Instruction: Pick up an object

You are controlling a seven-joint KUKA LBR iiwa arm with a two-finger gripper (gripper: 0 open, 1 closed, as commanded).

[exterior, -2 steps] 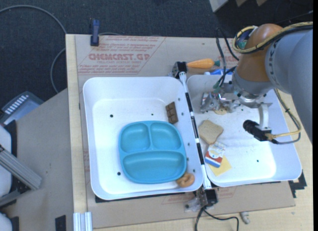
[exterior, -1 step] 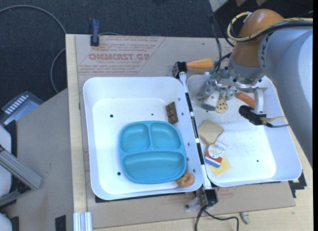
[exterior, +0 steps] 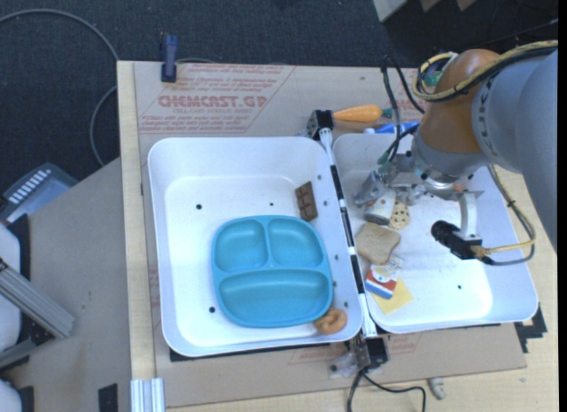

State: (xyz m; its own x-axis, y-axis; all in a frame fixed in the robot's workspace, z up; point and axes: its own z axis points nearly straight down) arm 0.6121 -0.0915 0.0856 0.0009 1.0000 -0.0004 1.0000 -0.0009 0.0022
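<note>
Beneath the wrist of the arm, in the right-hand shallow white bin (exterior: 496, 295), a small cream block with dark spots (exterior: 400, 216) is seen lying flat, close to the bin's left wall. Just below it a tan, toast-like slice (exterior: 378, 243) is found, and below that a flat piece in red, white, blue and yellow (exterior: 387, 288) near the bin's front left corner. The tool (exterior: 383, 190) is lowered over the spotted block and the grey piece (exterior: 370, 192) beside it; how far it is opened cannot be told, and nothing can be seen to be held by it. The grey arm with its orange band (exterior: 456, 100) is reached in from the right.

The left-hand white bin (exterior: 168, 215) is occupied by a light blue three-compartment plate (exterior: 270, 270). A brown chocolate-like bar (exterior: 306, 200) is propped by the bin's right wall, and a small tan pretzel-like item (exterior: 332, 320) is placed at the plate's lower right edge. An orange carrot-shaped object (exterior: 359, 114) is laid on the table (exterior: 213, 100) behind the bins.
</note>
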